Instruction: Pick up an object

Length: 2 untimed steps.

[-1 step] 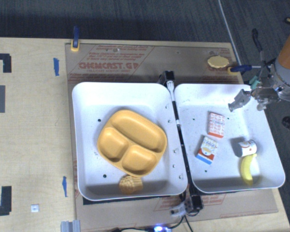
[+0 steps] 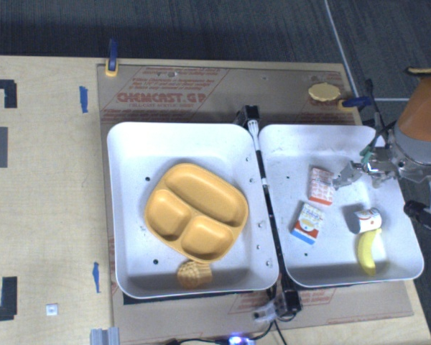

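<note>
The right bin (image 2: 409, 264) holds the loose items available for picking. A small red-and-white carton (image 2: 320, 185) lies flat in the upper middle of this bin. Just below it, apart by a narrow gap, lies a second small carton (image 2: 309, 223), white with blue and orange print, tilted slightly. Toward the bin's right side lies a yellow banana (image 2: 367, 251), lengthwise top to bottom, its upper end touching or overlapped by a small grey-and-white object (image 2: 359, 218) whose nature cannot be determined.

The gripper (image 2: 345, 176) sits low over the upper right part of the right bin, pointing left, its metal tip just beside the right edge of the red-and-white carton. No item is seen between its fingers; whether they are spread or closed cannot be judged at this resolution. The arm (image 2: 420, 131), grey with an orange band, enters from the right edge.

The left bin (image 2: 122, 192) holds a yellow three-compartment tray (image 2: 195, 210), set at a slant in the centre. A round tan object (image 2: 195, 273) with a textured surface rests against the bin's lower wall, just below the tray.

Both bins rest on a brown board (image 2: 165, 92) bearing red lettering, laid on a pale wooden bench (image 2: 43, 192). A tan disc (image 2: 324, 92) lies on the board above the right bin.
</note>
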Tool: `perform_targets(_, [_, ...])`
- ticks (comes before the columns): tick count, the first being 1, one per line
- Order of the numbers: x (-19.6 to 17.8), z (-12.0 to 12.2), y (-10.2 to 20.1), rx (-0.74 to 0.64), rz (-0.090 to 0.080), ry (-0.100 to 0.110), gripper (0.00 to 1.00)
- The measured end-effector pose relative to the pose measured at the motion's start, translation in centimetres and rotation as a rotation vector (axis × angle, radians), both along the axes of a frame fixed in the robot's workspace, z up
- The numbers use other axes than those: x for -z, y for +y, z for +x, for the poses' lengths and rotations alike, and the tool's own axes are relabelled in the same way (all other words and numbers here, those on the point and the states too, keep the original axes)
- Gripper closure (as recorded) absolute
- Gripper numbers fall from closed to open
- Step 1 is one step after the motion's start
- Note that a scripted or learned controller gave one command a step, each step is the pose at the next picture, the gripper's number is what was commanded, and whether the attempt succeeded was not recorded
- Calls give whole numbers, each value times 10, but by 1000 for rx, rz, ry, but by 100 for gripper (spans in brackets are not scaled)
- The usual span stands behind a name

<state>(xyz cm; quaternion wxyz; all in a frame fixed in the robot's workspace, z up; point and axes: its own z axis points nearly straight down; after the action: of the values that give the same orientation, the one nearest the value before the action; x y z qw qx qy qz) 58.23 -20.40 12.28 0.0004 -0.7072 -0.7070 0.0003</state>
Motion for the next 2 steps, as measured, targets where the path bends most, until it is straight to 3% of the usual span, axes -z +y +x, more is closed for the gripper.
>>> perform_targets(1, [37,-42,22,0,0,-2,0])
perform_targets(2, [37,-100,60,0,0,-3,0])
